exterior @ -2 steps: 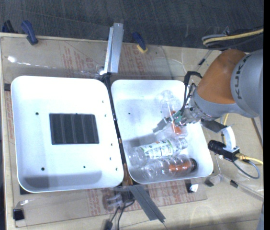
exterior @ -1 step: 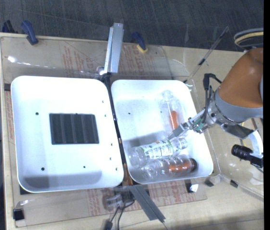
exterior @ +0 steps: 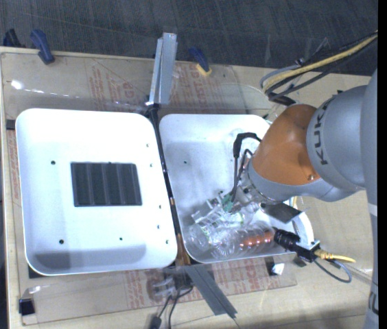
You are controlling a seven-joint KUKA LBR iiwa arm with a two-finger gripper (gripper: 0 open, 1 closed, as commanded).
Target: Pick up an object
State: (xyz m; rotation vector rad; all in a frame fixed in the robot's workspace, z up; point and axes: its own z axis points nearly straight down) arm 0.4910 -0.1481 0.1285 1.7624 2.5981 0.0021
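On your left, the left bin [exterior: 39, 142] holds a dark ribbed panel [exterior: 106, 184] flat on its floor. Blue clamps [exterior: 42, 45] sit on the bench's far edge, a grey metal bar [exterior: 162, 67] stands between the bins. In the right bin [exterior: 186, 142], a heap of clear plastic packaging [exterior: 215, 228] with a copper-coloured piece [exterior: 252, 239] lies at the near side. The gripper [exterior: 238, 201] is down at that heap, under the orange band [exterior: 286, 153]; its grip state — cannot tell.

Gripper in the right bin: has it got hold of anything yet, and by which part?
Cannot be told. The gripper is down among clear plastic items in the right bin, with the arm's wrist covering the contact.
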